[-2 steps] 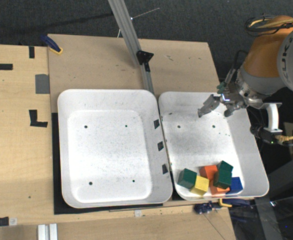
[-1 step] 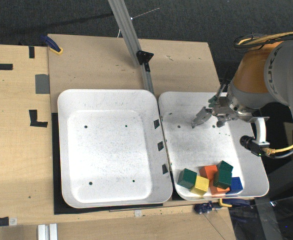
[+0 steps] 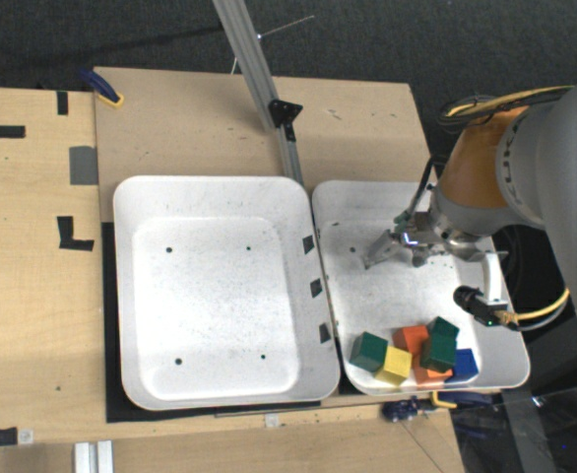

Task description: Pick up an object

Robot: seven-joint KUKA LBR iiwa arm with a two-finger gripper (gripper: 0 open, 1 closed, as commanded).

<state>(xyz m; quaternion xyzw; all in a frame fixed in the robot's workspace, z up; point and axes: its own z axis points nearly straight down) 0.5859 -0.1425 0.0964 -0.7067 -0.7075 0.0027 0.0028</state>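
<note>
The claw hangs over the bare upper floor of the right bin, nothing between its fingers; whether they are apart or together I cannot tell. The blocks lie well apart from it, heaped in the bin's near corner: green block, yellow block, orange block. Judged as the approach step; next it must travel to the heap and descend on one block.

**Bench fittings around the 2 bins**

The left white bin serves as landmark. Behind it, a grey metal pole slants up across the plywood bench, with a black clamp on it. Far behind-left lies a blue-and-yellow clip. Left of it, black tape marks dot the wood.
</note>
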